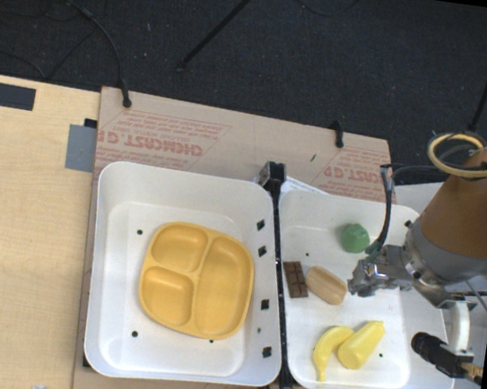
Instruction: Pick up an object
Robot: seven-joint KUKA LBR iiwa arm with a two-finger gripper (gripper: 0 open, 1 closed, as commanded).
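1. Two shallow white bins sit side by side on the bench – the left bin and the right bin – with a black divider running between them.
2. The left bin holds a yellow plate with three compartments, lying flat near the bin's middle.
3. The right bin holds five things: a green ball toward the far side, a small brown block just beside the divider, a tan oval piece touching or nearly touching that block, a banana near the front, and a yellow wedge leaning against the banana.
4. The arm reaches in from the right, low over the right bin.
5. The gripper is just beside the right end of the tan oval piece, below the green ball – whether its claw is apart or together I cannot tell, and nothing is seen clamped in it.
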